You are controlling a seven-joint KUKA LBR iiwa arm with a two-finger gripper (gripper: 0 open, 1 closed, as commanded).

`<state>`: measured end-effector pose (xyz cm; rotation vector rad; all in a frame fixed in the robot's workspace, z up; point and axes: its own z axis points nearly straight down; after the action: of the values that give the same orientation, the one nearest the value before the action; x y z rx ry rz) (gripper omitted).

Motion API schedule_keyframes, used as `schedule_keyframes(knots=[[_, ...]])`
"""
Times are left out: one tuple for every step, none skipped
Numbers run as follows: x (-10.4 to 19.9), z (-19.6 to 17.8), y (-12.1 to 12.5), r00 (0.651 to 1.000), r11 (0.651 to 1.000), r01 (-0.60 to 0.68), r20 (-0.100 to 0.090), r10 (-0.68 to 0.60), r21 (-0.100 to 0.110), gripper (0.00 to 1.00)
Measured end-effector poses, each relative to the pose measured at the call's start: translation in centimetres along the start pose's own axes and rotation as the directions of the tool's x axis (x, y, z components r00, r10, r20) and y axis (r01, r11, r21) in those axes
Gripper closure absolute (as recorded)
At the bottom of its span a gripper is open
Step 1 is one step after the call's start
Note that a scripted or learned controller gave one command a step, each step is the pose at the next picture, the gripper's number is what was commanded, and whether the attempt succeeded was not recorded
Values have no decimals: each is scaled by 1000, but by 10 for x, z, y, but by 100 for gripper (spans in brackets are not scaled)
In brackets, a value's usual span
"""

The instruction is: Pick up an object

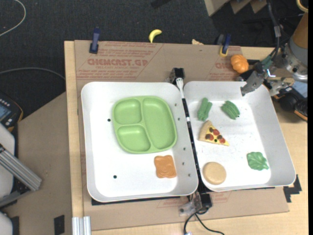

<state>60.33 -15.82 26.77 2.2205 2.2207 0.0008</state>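
My gripper [250,84] hangs over the far right corner of the right bin [279,131], with nothing seen in it. Below and to its left lie two dark green vegetable pieces [204,108] [231,109]. A pizza slice [212,133] lies mid-bin. At the near edge rests a round tan bun [214,173], and a green leafy piece [257,161] lies at the near right. In the left bin [93,131] sits a green divided plate [145,124], with an orange waffle-like piece [165,166] near its front.
An orange fruit [239,62] sits on the cardboard just behind the right bin, close to the gripper. A small banana [154,34] lies beyond the board's back edge. Blue clamps [94,40] [225,44] hold the board. Cables hang near the arm at the right.
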Motion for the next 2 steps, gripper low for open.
schedule_keyframes(knots=[[91,37,-19,1000,1000,9,-5,-8,7,0],[235,86,-90,1000,1000,15,-7,-15,14,0]])
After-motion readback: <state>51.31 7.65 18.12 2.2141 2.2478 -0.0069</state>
